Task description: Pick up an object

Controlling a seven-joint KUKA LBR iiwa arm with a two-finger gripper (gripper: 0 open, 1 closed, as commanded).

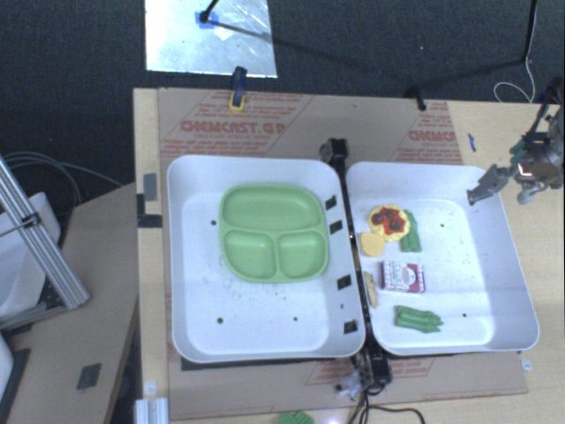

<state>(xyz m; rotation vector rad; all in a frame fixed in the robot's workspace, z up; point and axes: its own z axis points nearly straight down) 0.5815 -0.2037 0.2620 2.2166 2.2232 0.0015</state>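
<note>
Nearest us, at the bench's front edge, we see a cable clump (364,382) just below the seam between the 2 bins. Left bin (190,325) holds a green 3-section plate (272,233), roughly centered, lying flat. Right bin (508,263) holds the pickable items, all grouped in its left half: a green bean pod (417,320) closest to the front, a small red-and-white carton (403,277) just behind it, a pale yellow slice (372,245) beside the divider, then a yellow piece with red topping (389,221) touching a small green piece (410,239) on its right. A thin tan strip (372,290) lies along the bin's left wall near the carton.

Gripper (499,184) sits at the right bin's far right corner, over the rim, well apart from every item. We see 2 grey fingers, splayed, nothing between them, so it's released and carrying nothing. Arm body is mostly cut off at the right edge.

Behind the bins we see a cardboard sheet (265,122) with red print, a yellow-and-black clamp (237,91) at its back edge, and a shiny metal panel (210,26) on the dark floor.
</note>
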